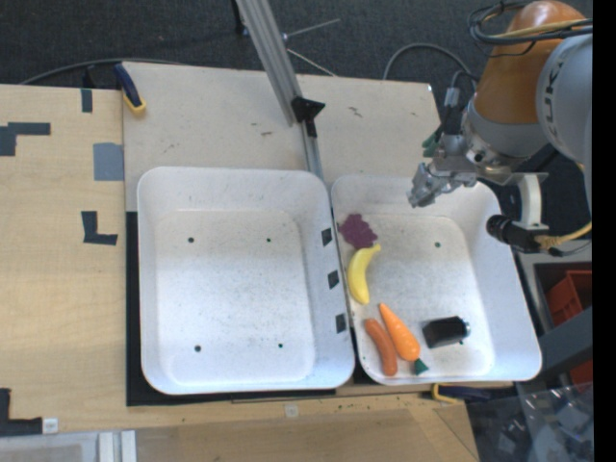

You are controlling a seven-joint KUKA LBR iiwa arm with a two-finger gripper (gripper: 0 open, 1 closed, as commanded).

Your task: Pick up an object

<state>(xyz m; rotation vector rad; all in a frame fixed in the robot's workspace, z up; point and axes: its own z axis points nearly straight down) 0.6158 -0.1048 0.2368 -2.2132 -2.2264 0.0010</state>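
The right bin (pixel 500 287) holds a purple grape bunch (pixel 357 228), a yellow banana (pixel 360 272), two orange carrots (pixel 389 336) lying side by side, and a small black block (pixel 446 331). My gripper (pixel 424 192) hangs over the bin's far edge, up and to the right of the grapes and well apart from every object. Nothing shows between its tips.
The left bin (pixel 231 277) sits beside the right one, with a ridge and black clips between them. A slanted metal pole (pixel 274 56) rises behind the bins. A yellow-and-blue clamp (pixel 129 89) lies at the bench's far left corner.
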